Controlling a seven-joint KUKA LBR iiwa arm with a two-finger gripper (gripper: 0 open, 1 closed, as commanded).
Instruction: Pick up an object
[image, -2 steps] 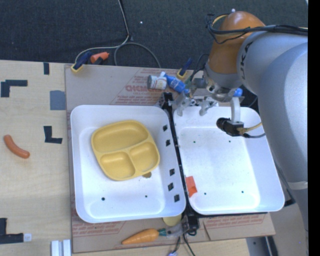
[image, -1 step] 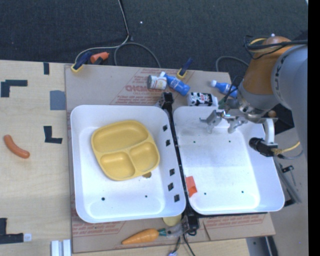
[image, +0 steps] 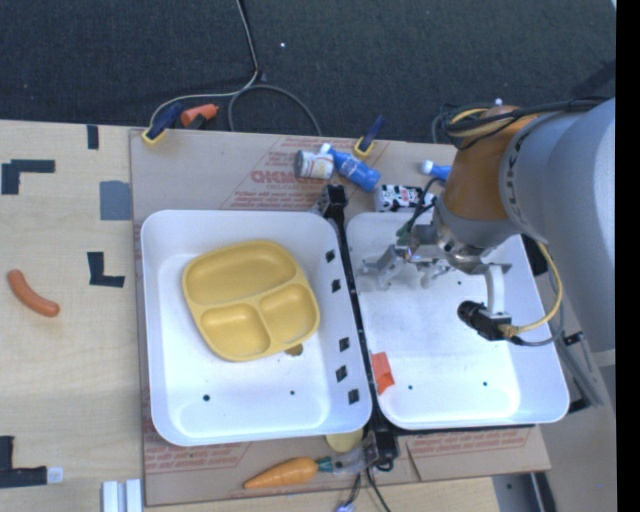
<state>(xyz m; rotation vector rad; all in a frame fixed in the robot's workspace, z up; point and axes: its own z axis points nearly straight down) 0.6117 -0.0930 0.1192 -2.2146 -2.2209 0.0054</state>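
Currently your gripper hangs over the upper-left part of the right bin, with the arm coming in from 3 o'clock. You cannot tell from this slanted view whether it is open or closed, and nothing can be seen in its grasp.

The nearest candidate is the small orange piece. It lies at the right bin's left wall, near 6 o'clock from the gripper, a touch toward 7, and well apart from it. Its long axis runs roughly 12 to 6, along the wall. That closeness to the wall is what your move turns on. In my judgement, a grasp across the short axis puts one side of the gripper against the wall, so you would do better to travel toward 6 o'clock first and then descend.

The other choice is the yellow plate in the left bin. It sits toward 8 or 9 o'clock from the gripper, across the black rim strip between the bins. It lies flat, with its long axis running about 10 to 4. A flat plate offers little to close on except its rim, so I judge it the harder pick.

No object has yet been lifted.
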